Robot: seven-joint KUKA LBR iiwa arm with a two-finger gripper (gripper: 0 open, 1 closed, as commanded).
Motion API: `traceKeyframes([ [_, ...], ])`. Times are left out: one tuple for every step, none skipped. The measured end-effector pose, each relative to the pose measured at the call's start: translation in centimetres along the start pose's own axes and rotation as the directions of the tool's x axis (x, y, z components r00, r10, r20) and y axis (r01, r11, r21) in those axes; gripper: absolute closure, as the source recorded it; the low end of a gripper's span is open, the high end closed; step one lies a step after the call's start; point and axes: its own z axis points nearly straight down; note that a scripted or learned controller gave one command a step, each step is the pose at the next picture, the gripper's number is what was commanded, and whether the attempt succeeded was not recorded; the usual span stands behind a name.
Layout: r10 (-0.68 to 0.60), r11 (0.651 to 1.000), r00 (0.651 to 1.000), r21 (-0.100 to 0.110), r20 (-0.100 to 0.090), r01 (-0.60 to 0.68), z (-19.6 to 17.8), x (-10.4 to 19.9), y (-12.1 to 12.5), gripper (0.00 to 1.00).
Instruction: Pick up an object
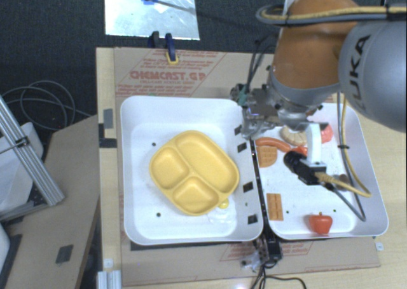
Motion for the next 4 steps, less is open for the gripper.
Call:
traceKeyframes([
  [0.007,1.0,1.0,-0.018,0.0,-0.007,-3.9,-8.8,-3.1,1.0],
  [0.006,0.999,1.0,-0.036,0.003,-0.006,-24.8,-18.1,-5.0,1.0],
  [-0.009,1.0,1.0,0.001,-0.004,0.009,-0.1,-8.3,-5.9,1.0],
  [-0.01,1.0,1.0,-0.006,-0.004,0.01,12.0,-1.2,-3.3,1.0],
])
